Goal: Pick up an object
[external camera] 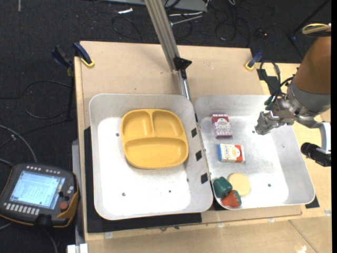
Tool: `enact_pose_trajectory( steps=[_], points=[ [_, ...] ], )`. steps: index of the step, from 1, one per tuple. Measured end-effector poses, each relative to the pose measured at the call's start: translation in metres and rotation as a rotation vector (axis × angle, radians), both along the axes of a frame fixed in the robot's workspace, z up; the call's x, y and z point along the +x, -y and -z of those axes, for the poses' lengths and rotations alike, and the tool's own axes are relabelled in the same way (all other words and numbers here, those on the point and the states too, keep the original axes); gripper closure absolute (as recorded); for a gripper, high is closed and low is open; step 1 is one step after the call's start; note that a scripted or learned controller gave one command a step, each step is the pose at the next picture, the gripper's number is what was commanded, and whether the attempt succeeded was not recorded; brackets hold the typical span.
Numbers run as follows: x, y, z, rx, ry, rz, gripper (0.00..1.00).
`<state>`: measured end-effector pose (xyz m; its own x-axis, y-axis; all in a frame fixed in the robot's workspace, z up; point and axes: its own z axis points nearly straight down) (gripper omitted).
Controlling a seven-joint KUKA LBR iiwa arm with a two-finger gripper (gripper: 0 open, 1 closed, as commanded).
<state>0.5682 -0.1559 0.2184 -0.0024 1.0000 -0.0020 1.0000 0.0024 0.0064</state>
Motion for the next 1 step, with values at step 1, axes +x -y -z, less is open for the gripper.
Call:
enact_pose_trajectory(
  steps=[1],
  points=[
    [0.0162,-0.0477,0.007,0.003,-0.005,-0.005,1.0]
  ],
)
